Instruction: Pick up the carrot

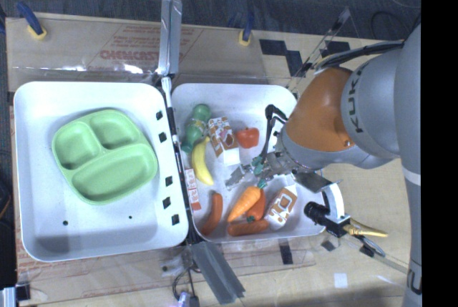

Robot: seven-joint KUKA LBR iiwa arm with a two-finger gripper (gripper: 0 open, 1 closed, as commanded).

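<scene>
Front rim of the right bin (pixel 250 240): nearest edge; a red-orange piece (pixel 248 228) lies along it, touching the carrot's tip, so there is little room to drag anything forward.
Carrot (pixel 245 204): lies tilted in the lower middle of the right bin, green top pointing up toward the gripper, tip down-left.
Neighbours of the carrot: a sausage (pixel 212 213) just to its left, a small printed carton (pixel 282 206) just to its right; both are close enough to be caught by a descending finger.
Gripper (pixel 252 173): hovers just above the carrot's leafy end; I cannot tell how far the fingers are spread, and nothing is visibly held between them.
Risk, grasp point: the gripper sits over the top end, not the body; closing there likely pinches only the leaves and the carrot slips or pivots out.
Risk, crowding: a finger may land on the carton or sausage and push the carrot aside.
Open room: a bare patch of bin floor lies left of the gripper, between banana (pixel 202 162) and carrot.
Farther back: tomato (pixel 247 137), another carton (pixel 222 135) and green vegetable (pixel 197 125) cluster near the far wall.
Left bin (pixel 36 155): holds a green divided plate (pixel 105 154), well apart.
</scene>
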